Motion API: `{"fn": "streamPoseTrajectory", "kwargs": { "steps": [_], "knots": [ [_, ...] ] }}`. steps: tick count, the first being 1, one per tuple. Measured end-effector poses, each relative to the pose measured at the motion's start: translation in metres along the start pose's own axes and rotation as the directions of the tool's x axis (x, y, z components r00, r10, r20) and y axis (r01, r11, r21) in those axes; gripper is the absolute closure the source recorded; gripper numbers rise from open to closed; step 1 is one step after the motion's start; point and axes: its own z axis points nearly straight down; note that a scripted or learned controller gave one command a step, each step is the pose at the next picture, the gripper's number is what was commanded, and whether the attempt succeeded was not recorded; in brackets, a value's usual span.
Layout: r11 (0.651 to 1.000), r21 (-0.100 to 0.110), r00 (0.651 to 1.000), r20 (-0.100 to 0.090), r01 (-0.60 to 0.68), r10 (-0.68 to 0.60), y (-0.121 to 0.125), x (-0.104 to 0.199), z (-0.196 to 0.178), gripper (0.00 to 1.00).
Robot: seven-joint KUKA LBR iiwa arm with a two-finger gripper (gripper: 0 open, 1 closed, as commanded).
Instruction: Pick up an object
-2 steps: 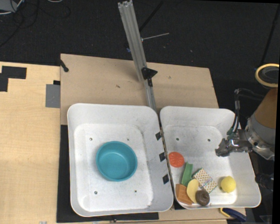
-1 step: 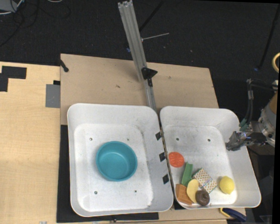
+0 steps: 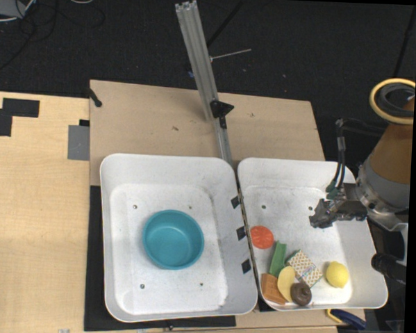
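Two white bins (image 3: 124,172), teal bowl (image 3: 173,238) left, jaws (image 3: 323,216) over right

Left bin (image 3: 116,192): I see it beside the right bin, their inner rims touching.
Bowl (image 3: 173,238): in the left bin, near its middle, upright.
Right bin (image 3: 284,177): right of the left bin; its things cluster at the near side.
Disc (image 3: 262,237): by the right bin's left wall, behind the cluster.
Stick (image 3: 278,258): just right of the disc, nearer me.
Ring (image 3: 301,294): at the near rim.
Checkered piece (image 3: 306,266): behind the ring.
Ball (image 3: 337,274): right of the cluster, apart.
Gripper (image 3: 323,216): I see it over the right bin's right half, behind the ball.
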Motion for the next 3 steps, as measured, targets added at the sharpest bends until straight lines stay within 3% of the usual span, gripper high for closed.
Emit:
{"fn": "streamPoseTrajectory", "kwargs": {
  "steps": [2,3],
  "knots": [
    [1.0,0.001,1.0,0.0,0.001,-0.001,-0.011,0.107,0.003,1.0],
    [1.0,0.002,1.0,0.0,0.0,0.0,-0.012,0.154,0.022,1.0]
  ]
}}
